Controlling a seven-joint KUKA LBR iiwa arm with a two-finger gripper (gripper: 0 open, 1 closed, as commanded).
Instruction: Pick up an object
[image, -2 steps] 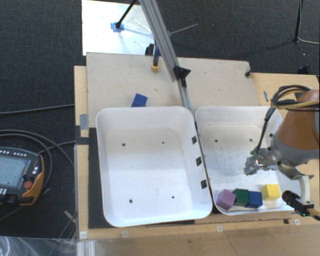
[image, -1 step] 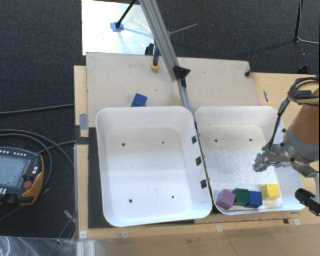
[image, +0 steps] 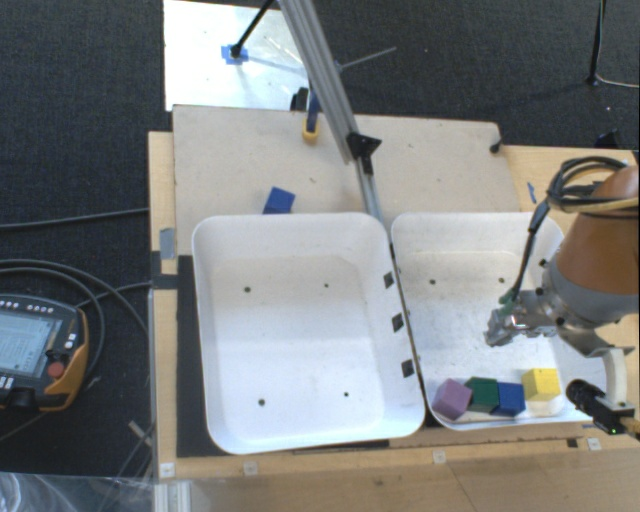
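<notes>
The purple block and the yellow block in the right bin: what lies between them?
In the camera view, a green block and a blue block lie between the purple block and the yellow block.

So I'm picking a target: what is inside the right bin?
Inside the right bin, along its near edge: purple block, green block, blue block, yellow block. The arm covers its right side.

Two shallow white bins: left bin (image: 215, 300), right bin (image: 440, 250). Four blocks in the right bin: one purple (image: 452, 398), one green (image: 484, 391), one blue (image: 510, 399), one yellow (image: 541, 384). One further blue block (image: 279, 201) on the bench. One teach pendant (image: 38, 350).
</notes>
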